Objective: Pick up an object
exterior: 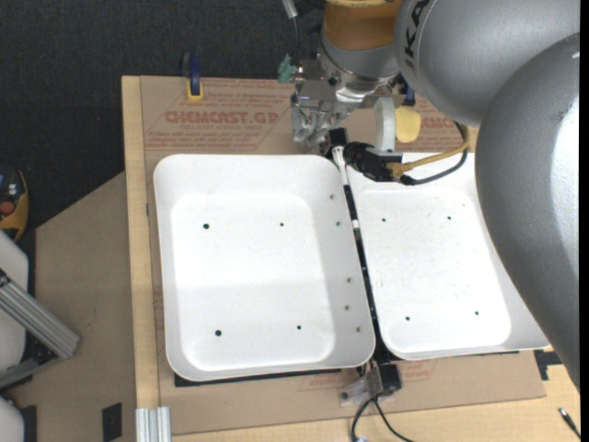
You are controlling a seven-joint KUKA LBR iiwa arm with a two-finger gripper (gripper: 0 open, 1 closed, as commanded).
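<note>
Step in hand, by my reading: search or approach, nothing lifted yet. Gripper [315, 127] hangs over the brown printed board [225, 116], just behind the back rim of the left bin [162, 201], near the seam with the right bin [460, 343]; whether it is spread or pressed together cannot be told. Which object is meant cannot be told either: both floors read smooth matte white, shallow, round-cornered, with small dark dots. A pale yellow rounded piece [406, 123] sits beside the wrist, object or fitting unclear. Black fitting with cable [366, 162] lies across the right bin's back rim. Next move calls for finding a target, then descending squarely over it
</note>
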